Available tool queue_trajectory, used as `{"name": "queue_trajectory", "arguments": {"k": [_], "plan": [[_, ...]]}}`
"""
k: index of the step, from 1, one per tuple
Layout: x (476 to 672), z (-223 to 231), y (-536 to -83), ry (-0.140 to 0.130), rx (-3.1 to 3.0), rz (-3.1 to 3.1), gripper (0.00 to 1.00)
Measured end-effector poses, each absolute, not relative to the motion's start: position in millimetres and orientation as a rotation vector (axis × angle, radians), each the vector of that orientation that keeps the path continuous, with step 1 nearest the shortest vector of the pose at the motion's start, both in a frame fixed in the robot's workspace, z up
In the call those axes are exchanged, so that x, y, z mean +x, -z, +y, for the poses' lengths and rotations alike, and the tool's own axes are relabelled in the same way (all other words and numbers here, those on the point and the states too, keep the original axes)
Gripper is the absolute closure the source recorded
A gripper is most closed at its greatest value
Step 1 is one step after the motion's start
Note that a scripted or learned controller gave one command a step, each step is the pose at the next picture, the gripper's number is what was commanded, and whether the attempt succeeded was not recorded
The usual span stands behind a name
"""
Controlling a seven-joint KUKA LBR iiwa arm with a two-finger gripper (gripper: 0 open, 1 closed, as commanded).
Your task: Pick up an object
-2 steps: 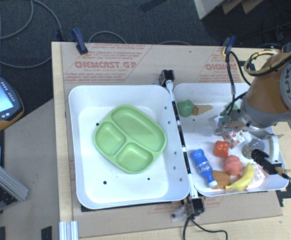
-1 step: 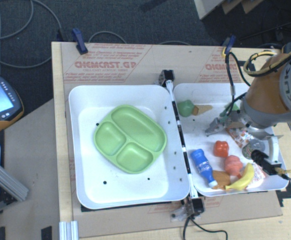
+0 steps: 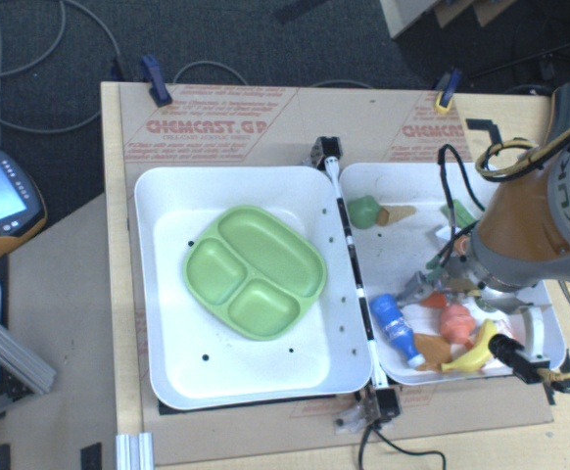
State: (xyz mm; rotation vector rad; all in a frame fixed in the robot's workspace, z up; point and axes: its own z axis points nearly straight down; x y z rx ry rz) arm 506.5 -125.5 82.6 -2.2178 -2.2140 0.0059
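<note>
1. My arm [image 3: 530, 218] comes in from 3 o'clock and hangs low over the right bin [image 3: 403, 179]. My jaws [image 3: 453, 287] sit somewhere under the wrist, among the clutter at the bin's 5 o'clock end.
2. Whether they are spread or pressed together I cannot tell — the wrist covers them from above.
3. The candidates lie close by: a salmon-red toy [image 3: 453, 321] just beside the wrist, a yellow banana [image 3: 473, 355] and an orange piece [image 3: 430, 346] toward 6 o'clock, a blue bottle [image 3: 393, 323] at 7 o'clock of the wrist.
4. A green toy [image 3: 364, 211] with a tan bit [image 3: 397, 214] rests well apart, near 11 o'clock in the same bin.
5. The left bin [image 3: 158, 292] carries a green divided plate [image 3: 255, 272].
6. Progress, as I judge it: I am down at the pile — nothing is visibly between my jaws, so the grasp and the lift are not yet confirmed.
</note>
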Motion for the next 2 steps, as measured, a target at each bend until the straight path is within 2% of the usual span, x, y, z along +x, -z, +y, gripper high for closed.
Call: {"name": "queue_trajectory", "arguments": {"k": [1,2], "plan": [[561.7,-207.6,-172.1,0.004,-2.237,-2.229,0.00],[566.2,-183.7,-100.8,0.002,-2.227,-2.225,0.00]]}}
